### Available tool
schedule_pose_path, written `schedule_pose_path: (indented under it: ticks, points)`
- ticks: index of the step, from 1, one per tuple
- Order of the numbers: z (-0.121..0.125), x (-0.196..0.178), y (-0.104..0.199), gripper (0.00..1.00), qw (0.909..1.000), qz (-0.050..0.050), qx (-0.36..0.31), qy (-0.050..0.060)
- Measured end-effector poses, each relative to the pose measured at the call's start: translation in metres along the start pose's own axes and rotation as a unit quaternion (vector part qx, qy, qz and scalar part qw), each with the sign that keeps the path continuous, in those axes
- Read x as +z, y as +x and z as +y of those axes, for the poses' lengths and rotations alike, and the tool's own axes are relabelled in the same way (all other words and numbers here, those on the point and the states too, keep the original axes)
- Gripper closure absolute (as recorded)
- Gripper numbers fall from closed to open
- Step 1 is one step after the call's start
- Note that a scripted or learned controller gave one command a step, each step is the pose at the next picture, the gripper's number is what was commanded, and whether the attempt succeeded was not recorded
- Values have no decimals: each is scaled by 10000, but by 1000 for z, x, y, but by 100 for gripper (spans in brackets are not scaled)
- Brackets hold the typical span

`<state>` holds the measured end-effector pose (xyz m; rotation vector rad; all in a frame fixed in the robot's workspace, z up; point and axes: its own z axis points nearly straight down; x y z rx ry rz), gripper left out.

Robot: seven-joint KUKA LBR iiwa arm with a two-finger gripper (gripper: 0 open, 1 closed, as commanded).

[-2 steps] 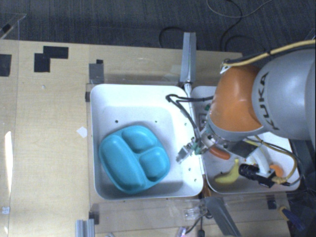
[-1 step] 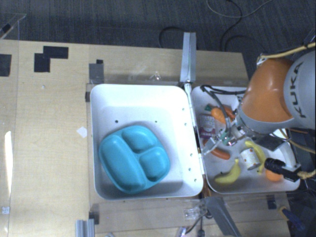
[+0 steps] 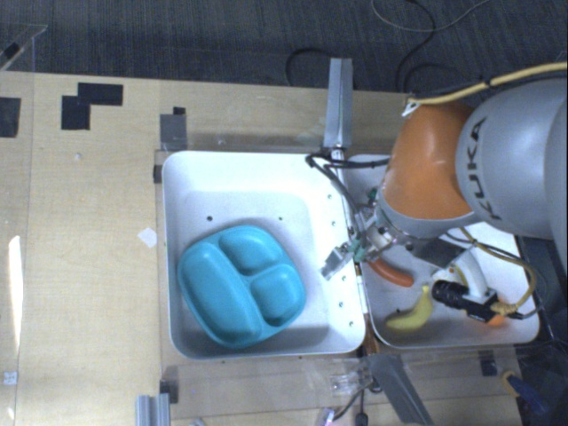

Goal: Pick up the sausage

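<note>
A pale wooden bench (image 3: 89, 238) is carrying two shallow white plastic bins side by side, seen from above at a slant. The large grey arm (image 3: 524, 158), smooth and rounded with a glossy orange band (image 3: 426, 167) above its wrist, is reaching in from the right and covering much of the right bin (image 3: 524, 327). The left bin (image 3: 231, 185) is holding a sky-blue plastic tray (image 3: 240, 284), a rounded shape divided into three compartments, lying toward the bin's front left. The gripper (image 3: 344, 257), a small metal assembly with wires, is hanging over the wall between the two bins; it is too small and cluttered here to tell whether the claw is apart or together. In the right bin, a curved yellow banana (image 3: 413, 314) is lying near the front wall. The sausage (image 3: 390, 274), a short, smooth, reddish-orange cylinder, is lying in the right bin just right of the gripper and just above the banana. A small orange piece, possibly a carrot (image 3: 497, 320), is lying near the front right.
</note>
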<state>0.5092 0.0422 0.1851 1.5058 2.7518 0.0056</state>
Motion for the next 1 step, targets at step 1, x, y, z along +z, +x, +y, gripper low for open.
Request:
schedule_pose_path:
  ticks: [1]
  points:
    - [-37, -1, -69, 0, 9999, -11, 105, -3]
